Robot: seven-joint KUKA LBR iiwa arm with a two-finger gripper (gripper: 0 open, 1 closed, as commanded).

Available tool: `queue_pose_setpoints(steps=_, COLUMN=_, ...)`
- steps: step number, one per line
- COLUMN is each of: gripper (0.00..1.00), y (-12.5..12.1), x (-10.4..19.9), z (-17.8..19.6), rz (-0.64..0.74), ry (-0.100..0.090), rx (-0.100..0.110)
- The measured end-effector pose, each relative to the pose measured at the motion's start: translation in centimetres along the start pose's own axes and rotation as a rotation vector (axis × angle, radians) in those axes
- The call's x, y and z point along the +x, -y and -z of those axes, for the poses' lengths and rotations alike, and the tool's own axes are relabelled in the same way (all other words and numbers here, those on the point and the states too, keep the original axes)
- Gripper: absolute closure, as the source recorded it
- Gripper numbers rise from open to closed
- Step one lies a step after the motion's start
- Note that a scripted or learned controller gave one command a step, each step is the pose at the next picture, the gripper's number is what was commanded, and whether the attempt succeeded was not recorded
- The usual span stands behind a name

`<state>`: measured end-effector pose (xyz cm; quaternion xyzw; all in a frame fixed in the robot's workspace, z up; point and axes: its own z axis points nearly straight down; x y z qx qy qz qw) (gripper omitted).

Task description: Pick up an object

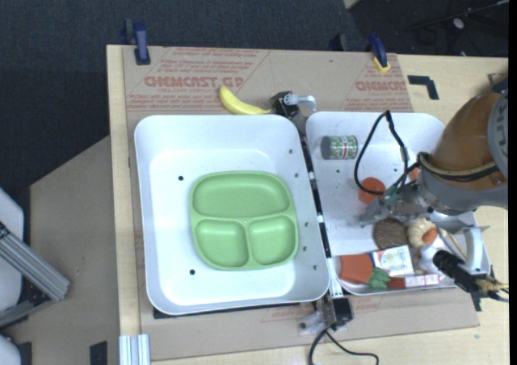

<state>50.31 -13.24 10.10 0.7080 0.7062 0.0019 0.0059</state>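
Grey metal rail point(32, 268) lies at a slant in the lower left corner, off the bench point(121, 218) and close under the camera. On the bench's brown board two clamps grip the far edge, a blue clamp point(140, 40) at the left and a yellow clamp point(378, 54) further right. The left bin point(161, 153) holds a green divided plate point(242, 218) with three compartments, lying flat near the bin's middle. Beyond that bin's far rim a banana point(242, 104) rests on the board, just beside a small black and silver fitting point(289, 102). The right bin point(347, 125) carries all the loose things to pick from. A can point(339, 146) with a green and red label lies on its side near the far left corner, and an orange-red round piece point(371, 186) sits nearer the middle. A brown round object point(390, 232) lies touching a pale rounded object point(420, 232). Along the near wall lie a flat red piece point(355, 266), a small green item point(379, 278) and a little printed carton point(394, 259), all close together. The gripper point(376, 211) hangs low over this bin, between the orange-red piece and the brown object. Whether it is open or closed cannot be told, and nothing can be seen held in it. A black cable point(367, 141) loops from the arm point(464, 169) over the bin's far half.
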Motion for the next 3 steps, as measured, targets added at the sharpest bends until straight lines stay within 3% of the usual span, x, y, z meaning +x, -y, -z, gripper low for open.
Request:
queue_pose_setpoints(steps=1, gripper=0.0, y=-7.2, x=1.6, z=-1.8, rz=0.008, ry=-0.005, rx=0.006)
queue_pose_setpoints(steps=2, gripper=1.0, y=-7.1, x=1.4, z=-0.5, rz=0.004, ry=-0.005, rx=0.004)
queue_pose_setpoints(steps=3, gripper=1.0, y=-8.5, x=8.9, z=8.9, rz=0.01, ry=-0.007, rx=0.001)
